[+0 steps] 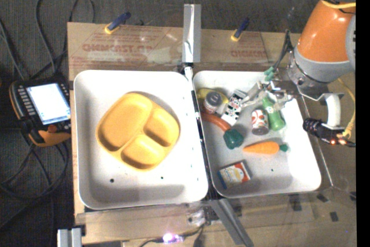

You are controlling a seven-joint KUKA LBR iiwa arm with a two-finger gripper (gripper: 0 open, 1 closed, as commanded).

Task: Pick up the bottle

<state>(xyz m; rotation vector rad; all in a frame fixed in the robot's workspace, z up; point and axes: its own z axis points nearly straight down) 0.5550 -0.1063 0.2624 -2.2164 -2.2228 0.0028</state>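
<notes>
Bottle [276, 114] perhaps lies behind carrot [263, 148], right bin [300, 179].

Left bin [92, 182]: holds a yellow divided tray [139, 130].
Right bin [300, 173]: holds a carrot [263, 148], a small carton [234, 173], a can [259, 120].
Bench, left side: handheld screen unit [43, 104].

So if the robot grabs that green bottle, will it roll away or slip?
The green bottle looks rounded and smooth, so it could slip between the fingers. It seems to lie on its side in the right bin, so a nudge might roll it toward the can beside it. It looks small, probably light and stiff plastic.
</notes>
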